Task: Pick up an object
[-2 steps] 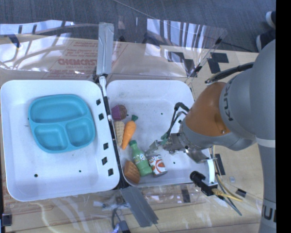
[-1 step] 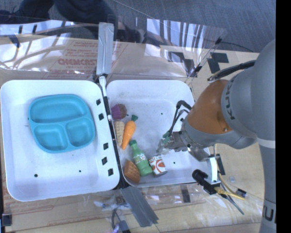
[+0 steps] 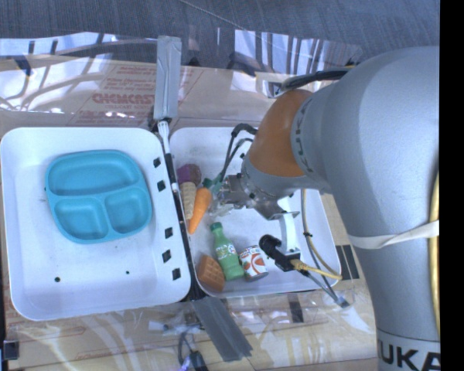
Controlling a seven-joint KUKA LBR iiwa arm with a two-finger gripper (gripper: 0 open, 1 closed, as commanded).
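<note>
Arm: the grey arm (image 3: 379, 184) comes in from 3 o'clock and bends over the right bin, its orange band (image 3: 274, 141) above the wrist.
Gripper: the gripper (image 3: 223, 192) sits low over the right bin's middle, its tip pointing toward 9 o'clock; the wrist body hides much of it.
Jaws: I cannot tell whether they are spread or closed, and nothing shows between them.
Right bin: the white right bin (image 3: 325, 230) holds all the small things, gathered along its 9 o'clock wall.
Carrot: the orange carrot (image 3: 199, 209) lies tilted, its green top toward 12 o'clock, just beside the gripper tip at its 8 o'clock; whether they touch I cannot tell.
Purple item: a dark purple item (image 3: 189, 174) lies at 11 o'clock of the gripper, near the bin's wall.
Corn-like piece: a pale ridged piece (image 3: 187, 198) lies between the purple item and the carrot, against the wall.
Green bottle: the green bottle (image 3: 226, 251) lies at 6 o'clock of the gripper, apart from it, cap toward 12 o'clock.
Can: a red and white can (image 3: 253, 262) lies touching the bottle at its 3 o'clock.
Brown piece: a brown waffle-textured piece (image 3: 210, 273) lies at the bottle's 7 o'clock, in the bin's corner.
Left bin: the left bin (image 3: 77, 277) carries a blue divided plate (image 3: 99, 194).
Bench: the bench (image 3: 100, 335) shows under both bins.
</note>
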